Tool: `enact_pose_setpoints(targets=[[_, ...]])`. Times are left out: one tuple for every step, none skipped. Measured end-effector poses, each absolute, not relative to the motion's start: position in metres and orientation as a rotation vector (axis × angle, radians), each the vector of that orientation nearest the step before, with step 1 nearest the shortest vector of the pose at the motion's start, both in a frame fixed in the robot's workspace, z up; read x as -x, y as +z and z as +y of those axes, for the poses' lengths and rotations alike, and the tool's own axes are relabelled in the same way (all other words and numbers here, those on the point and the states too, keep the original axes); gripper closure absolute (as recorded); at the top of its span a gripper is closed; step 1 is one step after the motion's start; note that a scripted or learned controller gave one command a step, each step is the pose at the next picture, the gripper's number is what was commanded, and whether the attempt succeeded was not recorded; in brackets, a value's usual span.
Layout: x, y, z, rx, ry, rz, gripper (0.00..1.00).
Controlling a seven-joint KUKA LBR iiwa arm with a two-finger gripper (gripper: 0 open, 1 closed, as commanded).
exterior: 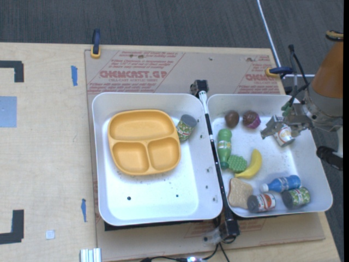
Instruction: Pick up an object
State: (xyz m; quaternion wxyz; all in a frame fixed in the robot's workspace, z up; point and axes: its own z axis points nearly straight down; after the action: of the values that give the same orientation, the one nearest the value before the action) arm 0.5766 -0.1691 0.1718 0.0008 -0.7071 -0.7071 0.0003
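- On the bench point(43, 162), a pale wooden top, two shallow white bins are sitting side by side on a sheet of brown board point(163, 72) printed with red lettering.
- Filling much of the left bin point(158, 206), a yellow divided plate point(144, 141) is lying flat, with one long section at the back and two smaller ones at the front.
- Just beside the plate's right edge, a small green can point(186, 127) is lying tilted, its grey lid pointing to the back right.
- Across the right bin point(322, 192), several toy foods are lying scattered: a brown round piece point(232, 118) and a dark red round piece point(251, 119) near the back wall, apart from each other.
- Lower down, a green bottle point(224, 145) is lying lengthwise, a bumpy green piece point(236, 162) is lying just beside its lower end, and a yellow banana point(251, 164) is touching that piece.
- Along the front, a slice of bread point(239, 192), a red and white can point(262, 202), a blue bottle point(283, 183) and a green can point(296, 197) are crowding together.
- Reaching in from the right, the grey arm with its orange band point(329, 72) is hanging over the right bin's back right part.
- Its gripper point(284, 130) is sitting low over a small pale object point(285, 137); whether the jaws are wide or narrow, or gripping that object, I cannot tell.
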Motion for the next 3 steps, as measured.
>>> enact_pose_setpoints(targets=[[-0.599, 0.086, -0.144, 2.223, -0.004, -2.225, 0.0], [-0.586, 0.089, -0.101, 2.236, -0.001, -2.229, 0.0], [-0.528, 0.087, -0.1, 2.226, -0.006, -2.225, 0.0]])
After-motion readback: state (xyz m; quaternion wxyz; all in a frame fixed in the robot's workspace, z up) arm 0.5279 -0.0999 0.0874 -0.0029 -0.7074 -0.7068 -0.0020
